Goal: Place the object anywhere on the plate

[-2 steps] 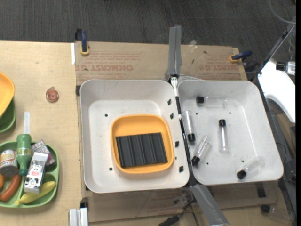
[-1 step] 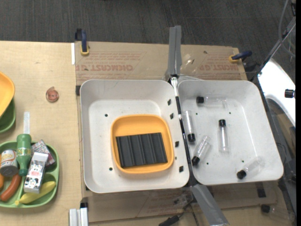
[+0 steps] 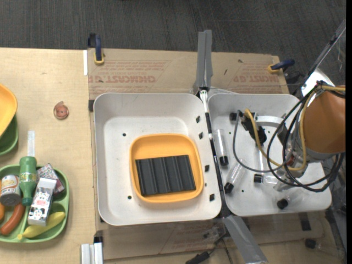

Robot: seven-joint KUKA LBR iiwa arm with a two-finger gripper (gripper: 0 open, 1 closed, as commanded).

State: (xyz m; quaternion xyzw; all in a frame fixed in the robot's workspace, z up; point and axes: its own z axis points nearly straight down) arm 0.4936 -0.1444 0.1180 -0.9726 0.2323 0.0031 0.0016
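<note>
The dark ribbed rectangular block (image 3: 165, 175) lies on the orange square plate (image 3: 165, 145); beside it, the claw's state cannot be told.

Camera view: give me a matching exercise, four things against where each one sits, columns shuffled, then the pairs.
Things:
1. Orange plate
2. Black ridged block
3. Green bottle
4. Arm

Places:
A. On the green tray at the far left
B. Over the right bin
C. On the orange plate
D. In the left bin

Pairs: 1-D, 2-C, 3-A, 4-B
</note>
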